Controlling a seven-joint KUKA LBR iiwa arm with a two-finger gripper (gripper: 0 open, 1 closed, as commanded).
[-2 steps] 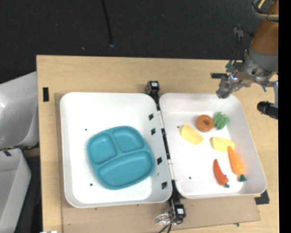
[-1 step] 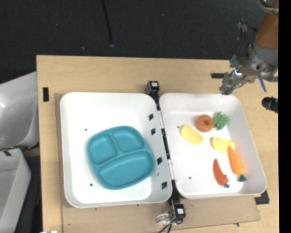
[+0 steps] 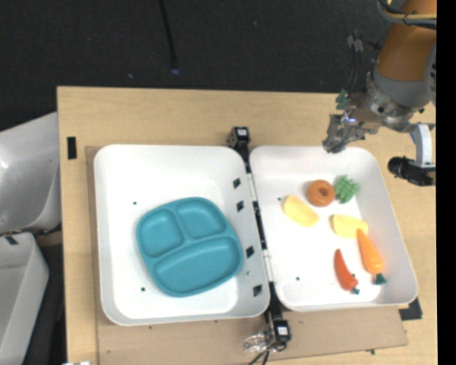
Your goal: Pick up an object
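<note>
The right bin (image 3: 289, 166) holds several toy foods: an orange round fruit (image 3: 320, 193), a green broccoli piece (image 3: 346, 188), a yellow lemon-like piece (image 3: 299, 211), a yellow wedge (image 3: 348, 224), an orange carrot (image 3: 370, 252) and a red chili (image 3: 345, 271). My gripper (image 3: 340, 138) hangs above the far rim of the right bin, up and to the right of the orange fruit, well apart from every piece. Nothing shows between its fingers.
The left bin (image 3: 114, 173) holds a blue divided plate (image 3: 188, 245). A hinge strip with black clips (image 3: 251, 204) runs between the bins. The wooden bench (image 3: 175, 112) shows bare behind the bins. A white object (image 3: 15, 181) stands at the left edge.
</note>
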